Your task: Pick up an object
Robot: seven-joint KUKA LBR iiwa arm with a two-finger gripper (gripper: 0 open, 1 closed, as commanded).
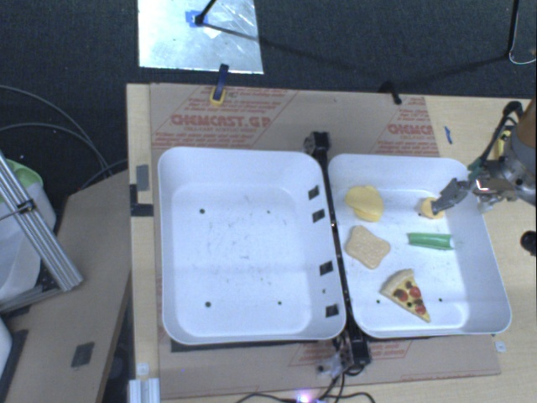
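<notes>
Camera view: my tool (443, 198) at the right bin's (482, 263) far corner.
Its tips touch a small yellow piece (430, 209); I cannot tell whether it grips, so nothing counts as lifted.

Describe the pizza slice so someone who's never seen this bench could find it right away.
Look in the right-hand white bin, the one holding toy foods. The pizza slice lies nearest its front edge, below the tan cracker and the green bean. It alone is a wedge with red spots on top.

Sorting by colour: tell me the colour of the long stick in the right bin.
Green stick, clearest in the camera view.
</notes>
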